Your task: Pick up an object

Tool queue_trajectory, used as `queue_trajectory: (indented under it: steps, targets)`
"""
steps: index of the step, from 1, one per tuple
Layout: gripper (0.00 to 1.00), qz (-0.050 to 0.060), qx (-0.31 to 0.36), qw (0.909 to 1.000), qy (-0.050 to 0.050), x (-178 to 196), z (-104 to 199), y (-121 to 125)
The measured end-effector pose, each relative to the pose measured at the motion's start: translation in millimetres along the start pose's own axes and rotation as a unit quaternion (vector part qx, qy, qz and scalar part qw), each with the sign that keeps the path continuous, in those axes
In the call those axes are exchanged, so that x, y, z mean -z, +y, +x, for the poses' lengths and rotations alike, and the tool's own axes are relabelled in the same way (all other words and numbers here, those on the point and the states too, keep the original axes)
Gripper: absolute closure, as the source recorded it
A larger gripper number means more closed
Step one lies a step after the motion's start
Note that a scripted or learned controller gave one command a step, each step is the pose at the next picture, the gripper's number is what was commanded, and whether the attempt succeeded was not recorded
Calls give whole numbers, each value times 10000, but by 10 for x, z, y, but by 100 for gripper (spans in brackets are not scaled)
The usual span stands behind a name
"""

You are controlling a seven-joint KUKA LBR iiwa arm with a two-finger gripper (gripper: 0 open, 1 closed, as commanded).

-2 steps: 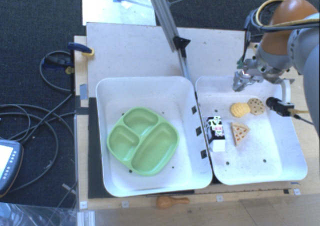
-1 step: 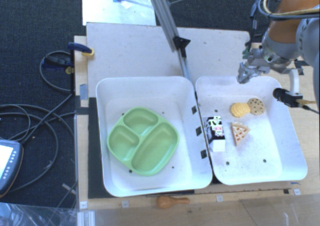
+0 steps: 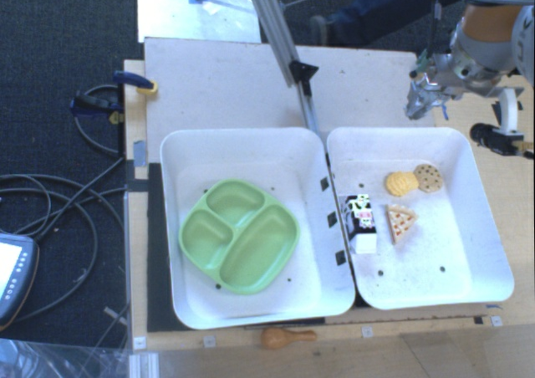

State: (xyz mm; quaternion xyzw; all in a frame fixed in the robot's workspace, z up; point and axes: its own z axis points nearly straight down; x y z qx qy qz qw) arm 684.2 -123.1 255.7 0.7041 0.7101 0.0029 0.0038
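Since the gripper (image 3: 420,106) hangs over the right bin's (image 3: 493,238) far rim with nothing in it, and I can't tell how wide it's set, you'd want to pick one target. Cookie (image 3: 428,176) sits nearest, touching the yellow biscuit (image 3: 401,183), so come straight down on its free side

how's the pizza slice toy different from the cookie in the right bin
The pizza slice is a triangle with red spots; the cookie is round, brown and dark-speckled. The slice lies alone toward the middle of the right bin; the cookie sits farther back, against a yellow toy. Both lie flat.
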Motion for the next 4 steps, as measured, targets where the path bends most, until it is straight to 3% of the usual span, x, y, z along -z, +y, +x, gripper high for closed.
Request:
queue_trajectory:
  steps: [1, 4]
  targets:
    - [100, 33, 10, 10000, 15, 67, 480, -91]
    - [100, 55, 15, 10000, 21, -38, 2052, -693]
